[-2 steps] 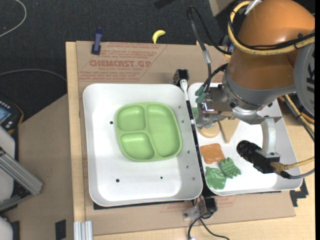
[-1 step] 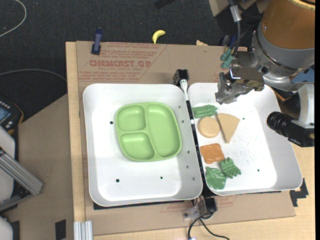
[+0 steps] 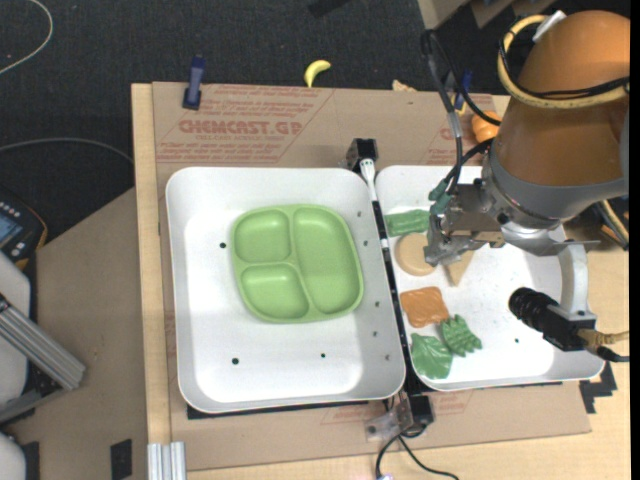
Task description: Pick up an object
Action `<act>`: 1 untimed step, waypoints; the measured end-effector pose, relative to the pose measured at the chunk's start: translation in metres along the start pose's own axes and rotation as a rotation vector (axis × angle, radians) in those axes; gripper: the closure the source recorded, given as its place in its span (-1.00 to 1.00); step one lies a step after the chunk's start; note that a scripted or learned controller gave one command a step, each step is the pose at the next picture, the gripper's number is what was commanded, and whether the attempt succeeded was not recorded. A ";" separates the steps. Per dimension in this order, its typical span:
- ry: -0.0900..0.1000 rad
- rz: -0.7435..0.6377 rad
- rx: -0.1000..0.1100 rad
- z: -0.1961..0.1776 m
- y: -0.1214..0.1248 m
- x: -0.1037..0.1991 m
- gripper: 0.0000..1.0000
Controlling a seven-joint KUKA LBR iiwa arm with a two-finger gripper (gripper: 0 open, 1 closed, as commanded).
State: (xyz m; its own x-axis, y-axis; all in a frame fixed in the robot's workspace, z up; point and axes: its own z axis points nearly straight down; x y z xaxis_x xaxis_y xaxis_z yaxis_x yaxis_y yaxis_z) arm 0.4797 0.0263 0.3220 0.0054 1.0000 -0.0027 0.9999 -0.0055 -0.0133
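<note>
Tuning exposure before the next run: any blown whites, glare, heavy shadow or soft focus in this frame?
Camera view: the left shallow white bin runs near-blown along its left side; the green four-compartment plastic tray reads cleanly. The big orange-banded grey arm looks soft, close to the lens. The pincer casts little visible shadow on the right white bin. The dark floor at the top loses detail.

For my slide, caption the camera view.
Claw above a tan disc in the right bin; green divided plate left.

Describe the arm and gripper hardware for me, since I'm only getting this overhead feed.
The arm is bulky and rounded, with a wide orange band over a grey collar. Black cables loop along its left side, and a yellow-edged cable crosses the top. The gripper is a boxy grey metal block with pale fingers.
</note>
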 end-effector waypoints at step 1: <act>0.004 -0.012 -0.010 0.009 0.011 0.068 1.00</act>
State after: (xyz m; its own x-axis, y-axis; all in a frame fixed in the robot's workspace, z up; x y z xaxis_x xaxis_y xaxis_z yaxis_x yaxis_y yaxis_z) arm 0.4909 0.0944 0.3126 -0.0064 1.0000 0.0013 1.0000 0.0065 -0.0036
